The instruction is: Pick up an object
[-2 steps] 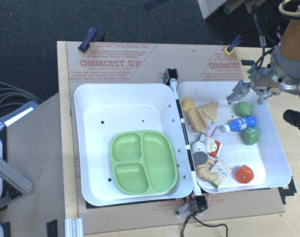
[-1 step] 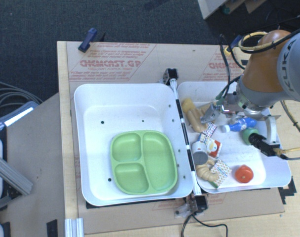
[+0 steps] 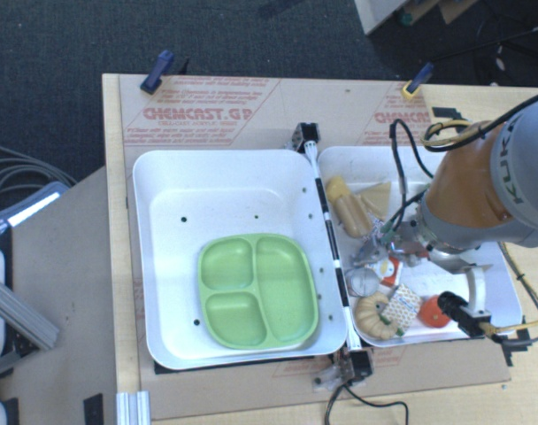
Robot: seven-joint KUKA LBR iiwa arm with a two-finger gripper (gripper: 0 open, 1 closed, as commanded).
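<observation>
Toys crowd the right bin, and the gripper hangs low among them, reaching in from three o'clock under the orange-banded arm. Closest to it is a pale, clear jumble just to its nine o'clock side, touching or nearly so; whether the gripper is spread or pinching anything I cannot tell, since the wrist hides it. At twelve o'clock lies a tan bread-like roll, its long axis running roughly twelve to six. At six o'clock sits a ring-shaped pastry toy, with a red tomato-like piece toward four o'clock. A green divided plate rests in the left bin, well apart.
</observation>
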